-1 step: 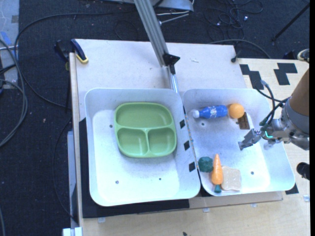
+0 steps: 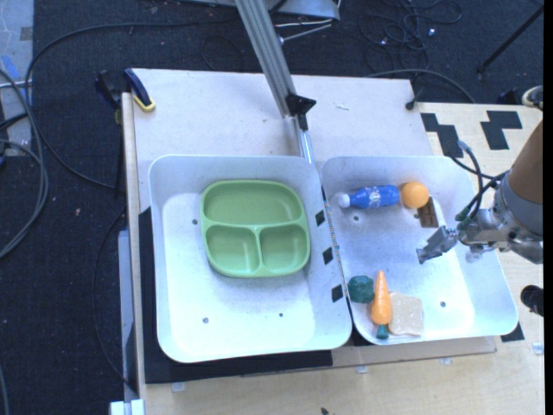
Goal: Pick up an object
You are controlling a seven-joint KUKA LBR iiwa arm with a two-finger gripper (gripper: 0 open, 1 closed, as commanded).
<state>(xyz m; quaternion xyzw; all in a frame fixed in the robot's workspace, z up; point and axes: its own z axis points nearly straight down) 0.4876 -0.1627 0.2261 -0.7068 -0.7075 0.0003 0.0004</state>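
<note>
The arm [image 2: 529, 175] reaches in from the right edge of the camera view, and its pincer [image 2: 438, 245] hangs over the right bin [image 2: 484, 296], near that bin's middle-right part. Whether the pincer is open or closed cannot be told from this angle; nothing is seen between its tips.

Several things lie in the right bin. A blue bottle [image 2: 370, 198] with a white cap lies on its side near the far wall, with an orange ball [image 2: 415, 194] touching its right end. Just beside the ball, toward the pincer, sits a small brown block [image 2: 427, 216]. In the near part of the bin a toy carrot [image 2: 381, 297] stands roughly lengthwise, with a small green piece [image 2: 359, 288] at its left and a pale tan slab [image 2: 407, 314] at its right, both close against it. The pincer is apart from the carrot group and near the brown block.

The left bin [image 2: 173, 318] holds a green divided plate [image 2: 256, 228] with three compartments, set in its far half. Both bins rest side by side on the pale surface [image 2: 216, 111], and a grey metal pole [image 2: 266, 41] slants across it from the top of the view.
</note>
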